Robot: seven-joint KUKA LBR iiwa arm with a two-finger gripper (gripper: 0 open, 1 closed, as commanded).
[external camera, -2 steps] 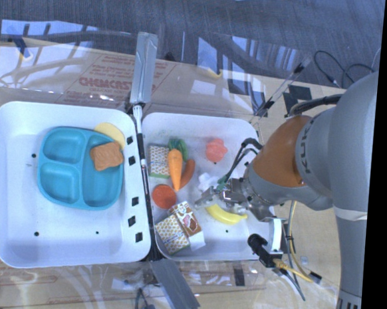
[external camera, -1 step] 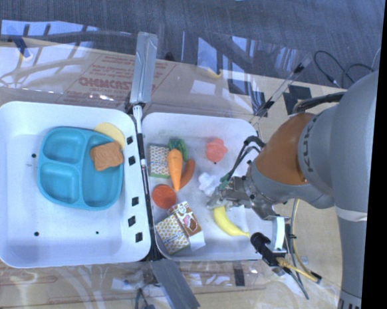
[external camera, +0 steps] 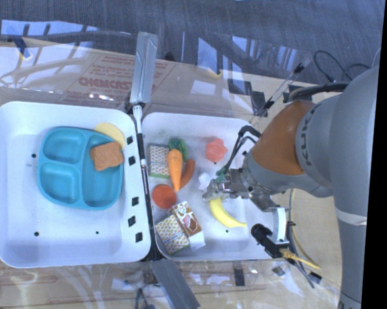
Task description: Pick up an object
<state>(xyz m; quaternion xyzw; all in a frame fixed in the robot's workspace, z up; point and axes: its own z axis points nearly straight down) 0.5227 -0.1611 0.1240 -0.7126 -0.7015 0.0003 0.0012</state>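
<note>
End effector hovers just above the banana in the right bin

A bench covered in glossy printed cardboard carries two shallow white bins side by side, the left bin and the right bin touching along a grey taped seam.

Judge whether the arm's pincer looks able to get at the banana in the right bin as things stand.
Probably yes. The pincer hangs just above the banana, which lies on bare bin floor, apart from the cartons and carrot. Nothing lies over it.
</note>
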